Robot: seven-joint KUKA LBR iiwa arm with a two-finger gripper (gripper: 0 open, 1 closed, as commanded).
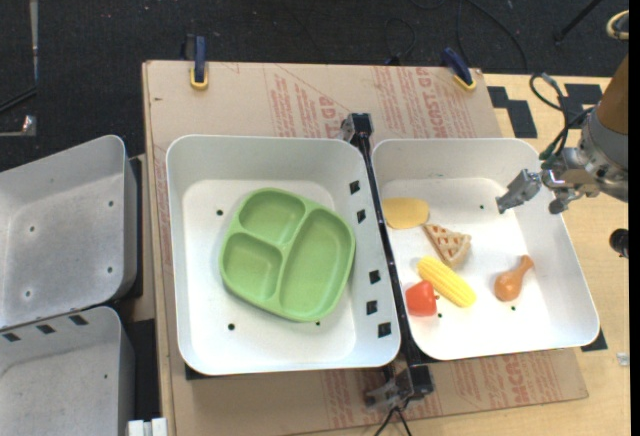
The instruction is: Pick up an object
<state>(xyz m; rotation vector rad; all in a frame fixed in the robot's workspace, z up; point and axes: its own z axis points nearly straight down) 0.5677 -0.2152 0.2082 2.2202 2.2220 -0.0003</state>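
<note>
Over the right bin (575,254), the gripper (535,189) hangs near the top-right corner with its fingers spread and nothing between them.

Toy food sits below it: a yellow bun (405,213), a waffle wedge (447,245), corn (445,282), a red pepper (421,298) and a drumstick (513,277). They look like light, hard, slick plastic, so nothing fragile. The drumstick lies apart from the rest and its narrow shaft seems the easiest spot to pinch. The green plate (288,253) sits in the left bin (190,224).
</note>
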